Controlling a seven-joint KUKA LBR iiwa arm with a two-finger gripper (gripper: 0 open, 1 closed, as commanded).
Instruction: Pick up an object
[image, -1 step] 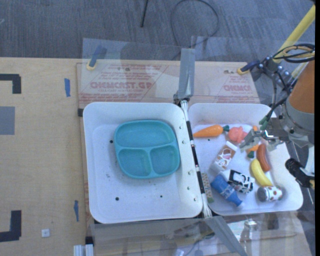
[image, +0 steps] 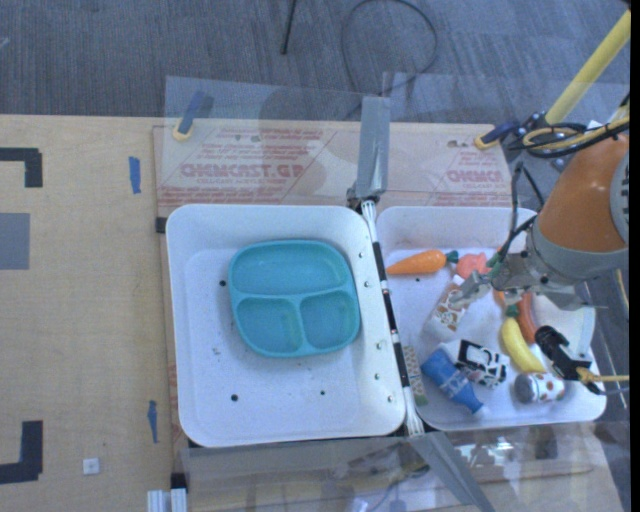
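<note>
The right bin holds several small things. An orange carrot lies at its far left, with a small red piece beside it. A white carton lies tilted in the middle. Nearer the front are a blue object, a black-and-white toy, a yellow banana and a small pale cup. My gripper hangs low over the bin's middle, just right of the carton's upper end and above the banana. Nothing shows between its fingers.
The left bin bears a teal divided plate in its middle. A grey divider strip stands behind the gap between the bins. My arm, with its orange band, covers the right bin's far right corner.
</note>
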